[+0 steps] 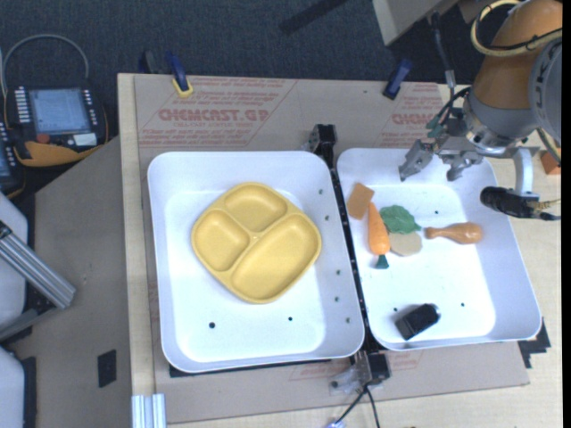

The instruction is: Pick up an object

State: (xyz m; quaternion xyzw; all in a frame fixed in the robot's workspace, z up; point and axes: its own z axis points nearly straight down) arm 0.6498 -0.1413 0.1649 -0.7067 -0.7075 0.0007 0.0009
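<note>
Your claw (437,162) hangs over the far rim of the right bin (500,315) with its two fingers spread apart and nothing between them. Below it, near that bin's middle, the items lie bunched: an orange carrot (377,231) touching a green leafy piece (398,218), a pale orange wedge (359,200) just beyond them, a beige disc (406,245) and a tan drumstick (455,233) stretching toward the right wall. A black block (417,320) sits alone near the front rim, well apart from the cluster, with bare white floor around it. The left bin (178,319) holds a yellow divided plate (256,241), ringed by open white floor. Both bins rest on a brown board (268,105) on the desk; a pendant with a screen (55,119) lies off to the left.
</note>
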